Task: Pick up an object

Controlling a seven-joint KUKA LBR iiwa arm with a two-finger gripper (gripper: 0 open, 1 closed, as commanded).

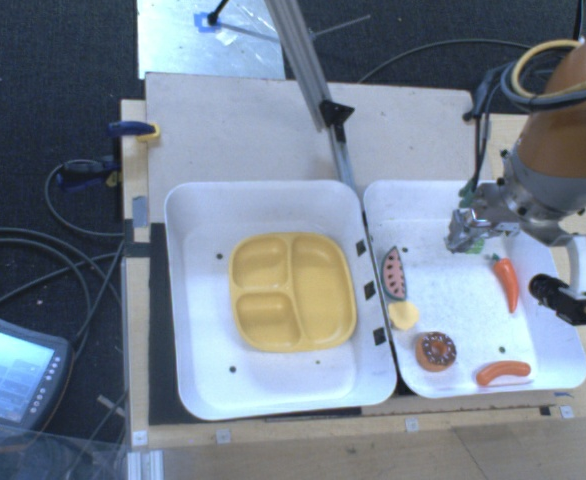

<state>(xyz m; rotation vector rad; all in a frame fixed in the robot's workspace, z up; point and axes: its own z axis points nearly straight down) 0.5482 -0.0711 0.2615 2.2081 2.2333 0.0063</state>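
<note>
Figure: overhead slanted view of a bench with two shallow white bins side by side. Nearest the camera, along the front of the right bin (573,363), lie an orange-red sausage (503,372) and, to its left, a chocolate-glazed doughnut (436,350). Just behind the doughnut, against the bin's left wall, sits a pale yellow piece (404,315), and behind that a watermelon slice (394,273), lying flat along the same wall. The left bin (198,368) carries a yellow three-compartment tray (293,291) near its middle.

Further back in the right bin a small red-orange chilli pepper (508,281), green stem pointing away from the camera, lies well apart from the other items. The gripper (465,236) hangs over the bin's rear area, beside and beyond the pepper's stem end — its fingers are too blurred to say whether they stand wide or narrow, and nothing can be made out between them.

Handling, as a judgement: the items look like light toy food, probably stiff plastic with smooth, somewhat slippery skin. The pepper, nearest the gripper, is slim and tapered — a hold across its thicker middle, fingers square to its long axis, seems safer than the narrow tip. The doughnut and sausage would likewise take a grasp across their width.
</note>
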